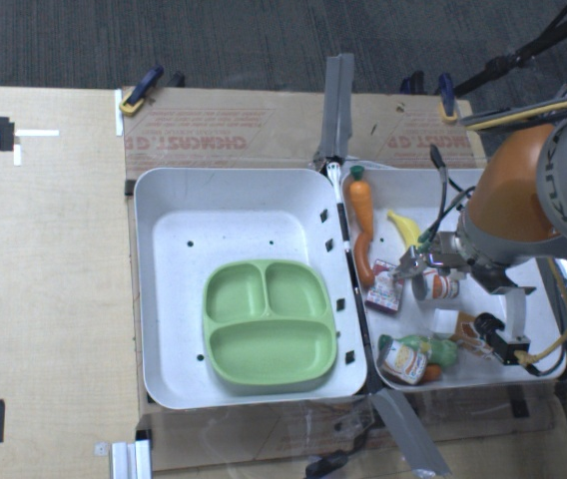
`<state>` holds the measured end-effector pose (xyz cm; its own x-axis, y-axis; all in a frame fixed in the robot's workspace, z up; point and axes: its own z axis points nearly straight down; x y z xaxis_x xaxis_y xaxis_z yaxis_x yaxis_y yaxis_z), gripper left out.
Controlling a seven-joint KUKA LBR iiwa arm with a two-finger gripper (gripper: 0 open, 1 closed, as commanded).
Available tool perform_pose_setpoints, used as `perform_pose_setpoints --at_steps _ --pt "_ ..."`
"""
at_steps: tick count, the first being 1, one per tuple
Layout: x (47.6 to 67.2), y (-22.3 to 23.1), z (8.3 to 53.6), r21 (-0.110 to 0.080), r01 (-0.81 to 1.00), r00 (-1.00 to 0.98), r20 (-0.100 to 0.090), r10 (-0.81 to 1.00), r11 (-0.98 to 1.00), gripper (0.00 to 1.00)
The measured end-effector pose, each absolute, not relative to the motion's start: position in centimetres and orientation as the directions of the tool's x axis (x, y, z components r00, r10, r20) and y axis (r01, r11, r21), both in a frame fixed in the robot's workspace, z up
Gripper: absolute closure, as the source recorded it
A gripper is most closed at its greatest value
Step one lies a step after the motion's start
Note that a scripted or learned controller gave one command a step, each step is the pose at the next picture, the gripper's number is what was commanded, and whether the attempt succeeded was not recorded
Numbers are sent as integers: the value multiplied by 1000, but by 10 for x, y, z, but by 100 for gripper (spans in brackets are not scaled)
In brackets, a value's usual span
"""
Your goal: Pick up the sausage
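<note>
The sausage (364,256), a reddish-brown stick, lies lengthwise against the left wall of the right bin (523,312), just below an orange carrot (360,201) with a green top. My gripper (417,264) hangs over the middle of the right bin, a short way right of the sausage and apart from it. It sits above a purple-and-white packet (385,289) and a small can (440,286). The gripper's body hides its tips.
A yellow banana (403,229) lies behind the gripper. A green-capped bottle (411,357) and a small orange pack (476,337) lie at the right bin's front. The left bin (164,267) holds a green divided plate (269,322).
</note>
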<state>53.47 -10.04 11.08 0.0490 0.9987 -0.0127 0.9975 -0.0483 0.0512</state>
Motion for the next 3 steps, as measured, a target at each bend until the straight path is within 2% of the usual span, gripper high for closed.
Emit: perform_pose_setpoints --at_steps 1,2,3 --pt "544 -153 143 -1 982 188 -1 982 -188 0" --pt "659 -147 102 1 998 -64 -3 998 64 0" --pt "659 -128 92 0 998 57 -1 998 -57 0"
